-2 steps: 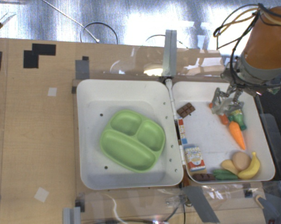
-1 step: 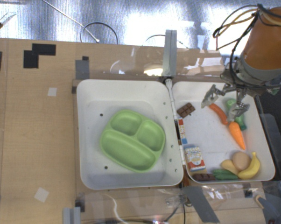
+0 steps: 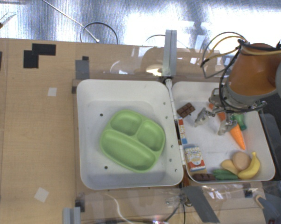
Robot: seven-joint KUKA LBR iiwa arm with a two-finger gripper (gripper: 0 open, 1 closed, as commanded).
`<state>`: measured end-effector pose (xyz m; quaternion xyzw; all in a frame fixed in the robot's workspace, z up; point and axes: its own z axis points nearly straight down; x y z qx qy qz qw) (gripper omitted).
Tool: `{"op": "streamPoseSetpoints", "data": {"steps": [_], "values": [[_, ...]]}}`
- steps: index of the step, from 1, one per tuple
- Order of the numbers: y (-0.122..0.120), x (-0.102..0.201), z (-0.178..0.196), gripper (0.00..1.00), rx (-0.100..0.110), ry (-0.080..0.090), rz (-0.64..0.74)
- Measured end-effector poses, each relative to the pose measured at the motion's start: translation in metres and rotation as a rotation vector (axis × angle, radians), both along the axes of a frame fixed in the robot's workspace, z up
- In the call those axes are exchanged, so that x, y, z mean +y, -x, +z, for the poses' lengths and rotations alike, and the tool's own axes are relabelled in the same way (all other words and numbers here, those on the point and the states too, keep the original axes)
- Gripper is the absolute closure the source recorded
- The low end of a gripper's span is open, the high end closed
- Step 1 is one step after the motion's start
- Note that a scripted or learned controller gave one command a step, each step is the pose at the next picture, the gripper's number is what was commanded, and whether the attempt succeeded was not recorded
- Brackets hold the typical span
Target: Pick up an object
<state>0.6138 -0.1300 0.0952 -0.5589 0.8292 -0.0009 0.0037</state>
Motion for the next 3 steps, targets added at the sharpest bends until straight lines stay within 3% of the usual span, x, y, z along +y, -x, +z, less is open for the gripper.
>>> {"op": "streamPoseSetpoints", "data": {"steps": [1, 2, 3], "values": [[-0.059, 0.014, -0.004, 0.0, -0.008, 0.001, -0.026], [-0.012, -0.022, -0.006, 0.0, -0.004, 0.004, 0.108], [-0.007, -0.015, -0.006, 0.0, -0.006, 0.003, 0.121]]}}
